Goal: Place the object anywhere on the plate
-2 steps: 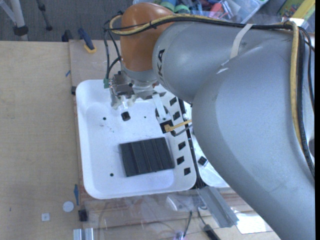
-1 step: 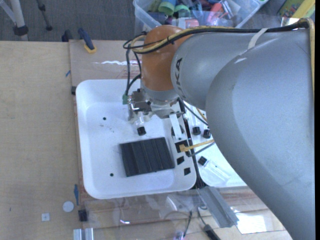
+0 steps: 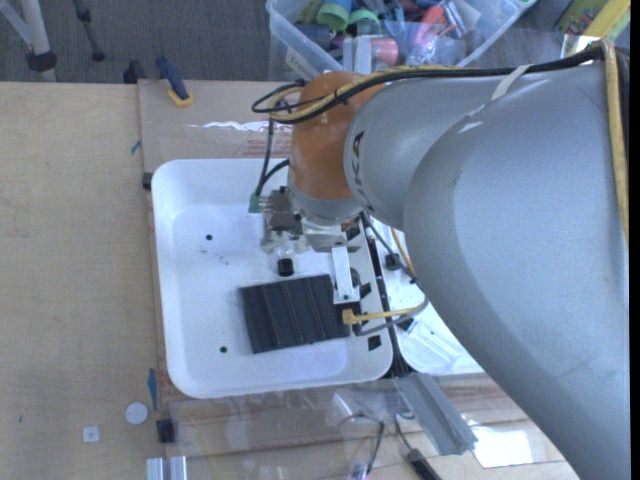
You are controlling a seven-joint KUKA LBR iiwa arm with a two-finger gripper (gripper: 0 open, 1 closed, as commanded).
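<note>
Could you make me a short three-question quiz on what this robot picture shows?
1. True or false: the dark ribbed slab lies inside the white bin.
2. What colour is the band on the arm above its wrist? A) blue B) orange C) green
3. Fill in: the clear tub beyond the bench holds many ______ items.

Key: 1 true; 2 B; 3 colourful
</note>
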